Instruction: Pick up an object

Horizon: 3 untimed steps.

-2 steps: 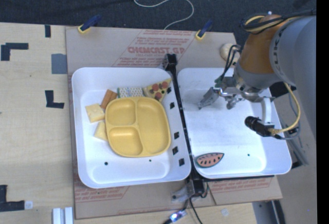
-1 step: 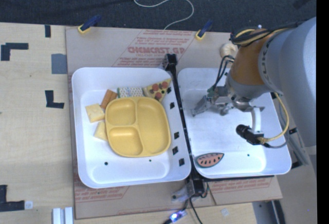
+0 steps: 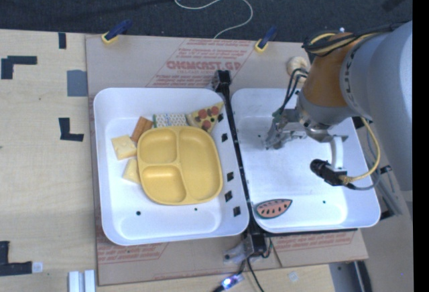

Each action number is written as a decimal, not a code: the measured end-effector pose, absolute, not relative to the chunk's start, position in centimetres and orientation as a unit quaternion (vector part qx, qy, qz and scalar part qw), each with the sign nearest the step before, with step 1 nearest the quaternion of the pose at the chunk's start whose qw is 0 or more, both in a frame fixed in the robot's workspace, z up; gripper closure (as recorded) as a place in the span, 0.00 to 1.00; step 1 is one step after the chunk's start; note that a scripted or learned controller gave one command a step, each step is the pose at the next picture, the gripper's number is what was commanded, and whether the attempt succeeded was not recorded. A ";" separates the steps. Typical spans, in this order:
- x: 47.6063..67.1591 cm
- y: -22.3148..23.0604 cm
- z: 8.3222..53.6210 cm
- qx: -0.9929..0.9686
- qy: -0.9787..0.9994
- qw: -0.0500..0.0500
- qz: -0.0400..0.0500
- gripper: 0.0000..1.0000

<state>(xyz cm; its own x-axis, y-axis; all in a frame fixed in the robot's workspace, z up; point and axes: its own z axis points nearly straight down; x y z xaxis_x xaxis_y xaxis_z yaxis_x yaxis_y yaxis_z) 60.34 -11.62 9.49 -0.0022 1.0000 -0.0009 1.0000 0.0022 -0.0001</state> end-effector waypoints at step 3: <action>59.8 -12.4 22.5 0.707 0.708 0.000 0.000 1.00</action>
